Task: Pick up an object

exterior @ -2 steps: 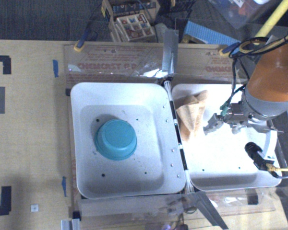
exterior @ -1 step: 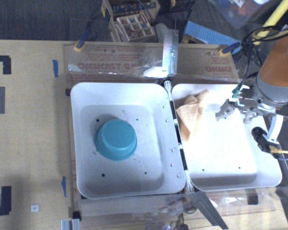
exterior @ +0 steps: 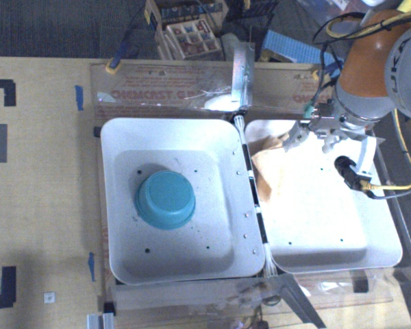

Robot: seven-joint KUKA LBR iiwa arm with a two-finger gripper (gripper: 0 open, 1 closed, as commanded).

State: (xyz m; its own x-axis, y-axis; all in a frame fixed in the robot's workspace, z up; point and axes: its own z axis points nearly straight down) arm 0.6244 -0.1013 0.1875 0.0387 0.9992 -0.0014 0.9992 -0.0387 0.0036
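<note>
Upturned teal plastic bowl (exterior: 166, 199), left white bin (exterior: 123, 142): judged light, rigid, slick; grip rim. Pincer (exterior: 308, 130) state unclear.

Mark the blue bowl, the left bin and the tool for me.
blue bowl (exterior: 166, 199), camera view, middle of its upturned base.
left bin (exterior: 123, 132), camera view, bare upper-left rim.
tool (exterior: 314, 134), camera view, between its fingertips.

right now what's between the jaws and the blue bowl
In the camera view, a tan cloth in the right bin, then the bins' meeting walls and bare floor of the left bin, lie before the blue bowl.
</note>
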